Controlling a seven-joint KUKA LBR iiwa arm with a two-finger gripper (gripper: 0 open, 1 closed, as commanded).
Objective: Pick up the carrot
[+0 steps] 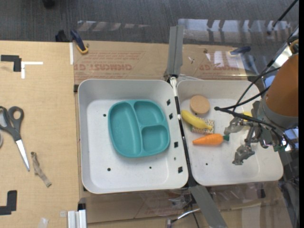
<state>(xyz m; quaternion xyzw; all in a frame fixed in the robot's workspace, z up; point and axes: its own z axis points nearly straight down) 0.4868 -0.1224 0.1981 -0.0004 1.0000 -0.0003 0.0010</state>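
— Right of the frame's middle, in the right-hand bin, we see the carrot lying flat on the white floor, just below the banana and apart from the round wooden disc above it.

— And where do we have the gripper?

— Just to the carrot's right, near its green top. We judge it is placed there to approach from the arm's own side of the bin. Its fingers stand apart, with nothing between them.

— Which way does the carrot point?

— Its long axis runs nearly left to right across the frame; the tapered orange tip points left, toward the divider between the bins, and the green stub points right at the gripper.

— So the grasp?

— We reckon the fingers should close across the narrow width. The teal divided plate sits in the left bin, well apart.
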